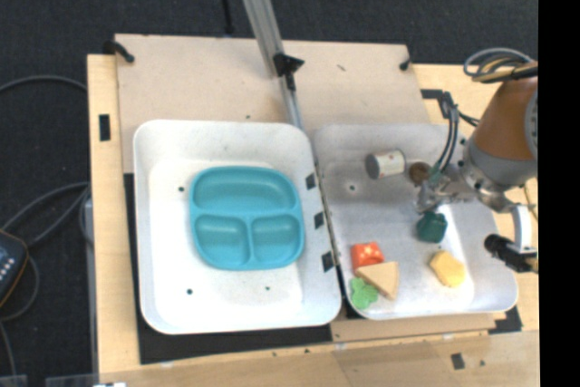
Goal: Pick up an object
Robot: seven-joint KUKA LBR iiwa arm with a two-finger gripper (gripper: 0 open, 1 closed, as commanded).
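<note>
My gripper [432, 199] hangs low over the right bin [349, 149], near its right edge. A dark green thing [431, 227] sits just under my tips, and I cannot tell if I am touching it or how wide my jaws are. A yellow block [447, 268] lies near the front right corner. A white can [386, 163] lies toward the back edge. The left bin [163, 149] holds a blue tray [245, 217].

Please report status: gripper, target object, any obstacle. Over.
Gripper low in right bin, just above teal object. No grasp visible. Small cylinder and brown piece close beside it.
</note>
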